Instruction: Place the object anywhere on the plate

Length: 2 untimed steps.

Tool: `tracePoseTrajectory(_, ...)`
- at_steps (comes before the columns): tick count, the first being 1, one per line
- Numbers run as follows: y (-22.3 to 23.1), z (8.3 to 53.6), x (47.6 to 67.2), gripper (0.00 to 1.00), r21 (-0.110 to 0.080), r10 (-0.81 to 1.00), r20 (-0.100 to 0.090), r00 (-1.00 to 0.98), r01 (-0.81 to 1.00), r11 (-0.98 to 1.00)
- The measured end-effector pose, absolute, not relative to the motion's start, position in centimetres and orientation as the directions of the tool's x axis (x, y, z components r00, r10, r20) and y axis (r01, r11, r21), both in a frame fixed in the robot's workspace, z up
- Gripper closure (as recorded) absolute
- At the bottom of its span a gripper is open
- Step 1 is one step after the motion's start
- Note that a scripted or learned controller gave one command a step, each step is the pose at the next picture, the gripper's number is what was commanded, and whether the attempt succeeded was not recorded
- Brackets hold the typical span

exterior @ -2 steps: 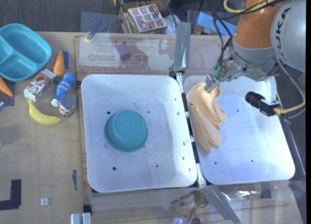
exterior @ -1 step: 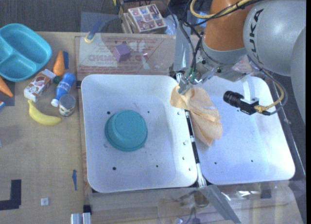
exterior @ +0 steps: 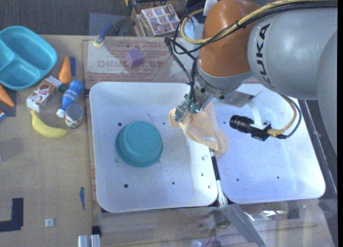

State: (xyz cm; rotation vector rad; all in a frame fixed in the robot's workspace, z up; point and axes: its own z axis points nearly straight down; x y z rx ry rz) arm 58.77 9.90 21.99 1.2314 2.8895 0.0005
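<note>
A round teal plate (exterior: pixel 139 143) lies upside-down-looking in the left white bin (exterior: pixel 107 181), left of centre. The object is a floppy tan piece with a yellow-orange edge (exterior: pixel 206 131); it droops over the ridge between the two bins. My gripper (exterior: pixel 187 107) comes down from the orange wrist band and is shut on the object's upper left end. The object hangs to the right of the plate, roughly a hand's width from its rim. The fingertips are partly hidden by the wrist.
The right white bin (exterior: pixel 278 181) lies under the arm; a black cylinder with a yellow cable (exterior: pixel 244 124) hangs over it. Left of the bins lie a banana (exterior: pixel 45 127), a can (exterior: pixel 74 115), a bottle (exterior: pixel 71 96), a carton (exterior: pixel 43 93) and a blue tray (exterior: pixel 24 55). A purple cube (exterior: pixel 135 56) sits behind.
</note>
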Motion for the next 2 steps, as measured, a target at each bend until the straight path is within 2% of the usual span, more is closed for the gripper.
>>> tracePoseTrajectory(1, 16.02, 19.18, 57.10, 1.00, 0.001, 0.656, 0.000, -0.755, 0.656, 0.755)
tracePoseTrajectory(2, 15.99, 19.21, 57.12, 0.00, 0.002, 0.656, -0.001, -0.755, 0.656, 0.755)
